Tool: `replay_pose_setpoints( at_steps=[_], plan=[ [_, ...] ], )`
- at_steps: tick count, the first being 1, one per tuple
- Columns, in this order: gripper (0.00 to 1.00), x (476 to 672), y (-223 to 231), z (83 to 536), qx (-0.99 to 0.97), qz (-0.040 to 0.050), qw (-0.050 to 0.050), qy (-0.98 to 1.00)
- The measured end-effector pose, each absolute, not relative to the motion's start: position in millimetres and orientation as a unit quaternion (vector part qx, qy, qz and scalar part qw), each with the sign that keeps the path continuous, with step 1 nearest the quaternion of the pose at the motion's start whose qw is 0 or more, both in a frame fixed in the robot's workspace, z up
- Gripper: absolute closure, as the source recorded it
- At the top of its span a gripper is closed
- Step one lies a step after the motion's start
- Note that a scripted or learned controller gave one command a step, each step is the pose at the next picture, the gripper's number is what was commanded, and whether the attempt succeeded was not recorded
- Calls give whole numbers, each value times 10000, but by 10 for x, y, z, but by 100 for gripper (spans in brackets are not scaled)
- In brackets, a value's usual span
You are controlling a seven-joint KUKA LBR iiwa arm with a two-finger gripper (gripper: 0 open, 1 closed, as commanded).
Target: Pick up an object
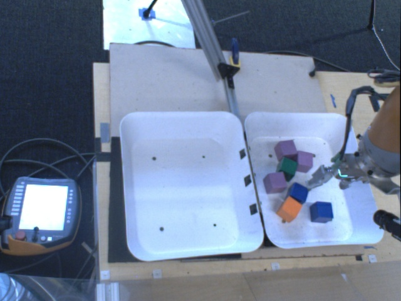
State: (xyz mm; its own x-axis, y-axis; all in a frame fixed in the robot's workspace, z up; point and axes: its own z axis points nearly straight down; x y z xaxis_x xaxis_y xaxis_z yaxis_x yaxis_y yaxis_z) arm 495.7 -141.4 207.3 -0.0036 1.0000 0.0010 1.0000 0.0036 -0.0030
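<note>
A: Looking down from the one camera, what sits on the desk?

B: Two shallow white bins side by side. The left bin has bare floor with a few small dark dots. The right bin holds a cluster of blocks.

A: Which blocks?

B: Three purple ones: a purple block at the top, a second purple block just beside it to the right, and a third purple block lower left. A green block sits between them, touching or nearly touching all three. Below are a blue block and an orange block, close together, and another blue block a little apart to the right.

A: And the arm?

B: It comes in from the right, with an orange band above the wrist. The gripper hangs over the right side of the right bin, its metal fingers pointing left toward the cluster, near the second purple block and the first blue block.

A: Are the fingers holding anything?

B: No block lies between them. How far apart they stand, I cannot tell; they are too small and blurred.

A: Anything else around?

B: A teach pendant with a bright screen lies on the dark floor at the left, with cables. A metal pole slants across the top, clamped at the desk's back.
</note>
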Motion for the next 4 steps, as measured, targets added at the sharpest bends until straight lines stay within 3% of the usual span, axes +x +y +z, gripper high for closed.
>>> replay_pose_setpoints(
  at_steps=[1, 3, 4],
  plan=[
    [0, 4967, -1412, 2092, -7061, -6, -4, -7081],
    [0, 5145, -1454, 1120, -7057, -25, 15, -7085],
    [0, 5197, -1473, 1125, -7059, -63, -84, -7082]
  ],
)
